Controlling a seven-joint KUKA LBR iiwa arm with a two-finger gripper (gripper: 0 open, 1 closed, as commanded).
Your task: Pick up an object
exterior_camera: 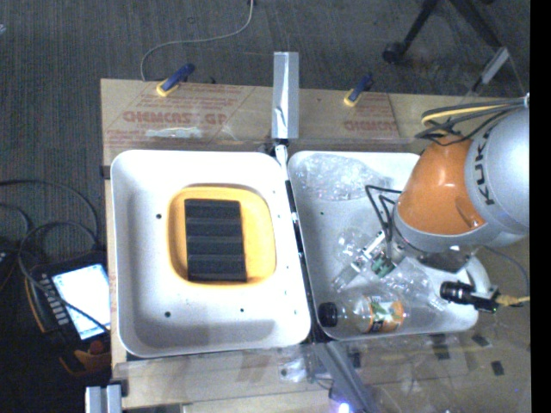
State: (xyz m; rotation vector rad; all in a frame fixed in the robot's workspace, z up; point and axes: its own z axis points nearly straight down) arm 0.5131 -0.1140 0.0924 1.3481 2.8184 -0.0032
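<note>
Arm reaches in from 3 o'clock, orange band bent low over the right bin — gripper down among clear plastic wrap; open or closed, can't tell. Bottle lies at the bin's 6 o'clock edge, untouched. Left bin holds a yellow tray.

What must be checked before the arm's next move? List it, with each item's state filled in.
1. Claw over the right bin: ok.
2. Object between the claw's tips: cannot tell; clear plastic clutter hides them.
3. Target within reach: ok; a clear bottle with a black cap lies near the bin's front edge, below the claw.
4. Yellow tray sits alone in the left bin, away from the arm: ok.
5. Loose clear wrap at the bin's back may snag: cannot tell.
</note>
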